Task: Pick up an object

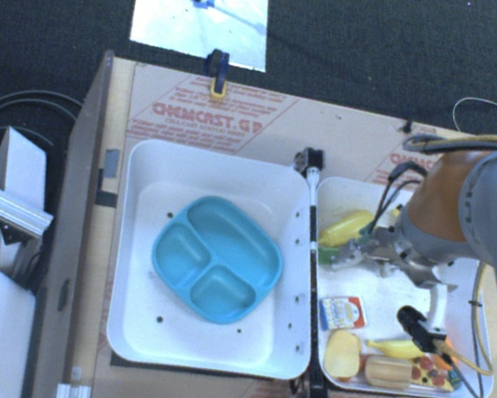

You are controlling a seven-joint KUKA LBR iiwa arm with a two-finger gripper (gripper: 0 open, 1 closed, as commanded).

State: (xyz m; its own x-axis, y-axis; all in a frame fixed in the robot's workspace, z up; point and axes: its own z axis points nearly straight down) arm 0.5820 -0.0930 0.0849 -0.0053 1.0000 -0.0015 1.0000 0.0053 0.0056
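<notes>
Though its finger state cannot be told, end effector (360, 252) beside a glossy yellow-green toy fruit (346, 228) in right bin (477, 331).

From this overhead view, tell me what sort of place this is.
Probably a robotics lab test bench, not a kitchen: two shallow white bins sit on a cardboard-covered bench, toy food such as a banana lies beside a blue divided plate, and loose cables trail over dark carpet.

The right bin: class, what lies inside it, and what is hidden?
In the right bin: a yellow-green item, a red-and-white packet, a banana, a bread-like piece and a pale slice. The arm covers the bin's upper right part.
</notes>
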